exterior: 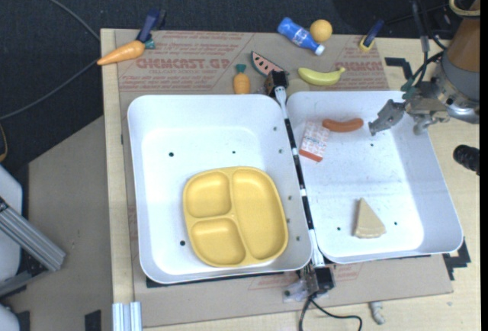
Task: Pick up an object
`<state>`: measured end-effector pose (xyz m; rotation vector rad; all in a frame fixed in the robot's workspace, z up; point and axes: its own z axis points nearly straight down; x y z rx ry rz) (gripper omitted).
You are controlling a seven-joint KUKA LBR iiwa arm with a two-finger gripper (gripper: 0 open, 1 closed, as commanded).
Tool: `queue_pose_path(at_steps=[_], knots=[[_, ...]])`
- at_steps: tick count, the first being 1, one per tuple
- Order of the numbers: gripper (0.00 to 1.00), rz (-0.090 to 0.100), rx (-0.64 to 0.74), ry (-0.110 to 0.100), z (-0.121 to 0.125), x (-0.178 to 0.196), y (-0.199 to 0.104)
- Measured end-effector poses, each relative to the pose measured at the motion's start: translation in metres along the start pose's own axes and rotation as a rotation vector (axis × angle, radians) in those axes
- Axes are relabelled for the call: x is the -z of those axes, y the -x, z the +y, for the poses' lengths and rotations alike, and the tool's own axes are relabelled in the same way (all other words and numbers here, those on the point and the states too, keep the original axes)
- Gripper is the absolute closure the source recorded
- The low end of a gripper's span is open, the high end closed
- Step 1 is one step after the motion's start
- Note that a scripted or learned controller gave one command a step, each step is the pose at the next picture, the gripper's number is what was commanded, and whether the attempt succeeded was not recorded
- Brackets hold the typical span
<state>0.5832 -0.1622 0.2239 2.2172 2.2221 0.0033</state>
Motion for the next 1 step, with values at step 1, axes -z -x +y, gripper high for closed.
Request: queue_pose_path(at_steps=[1], knots=[[0.0, 0.0, 0.0, 0.0, 0.0463, 0.004, -0.0495]])
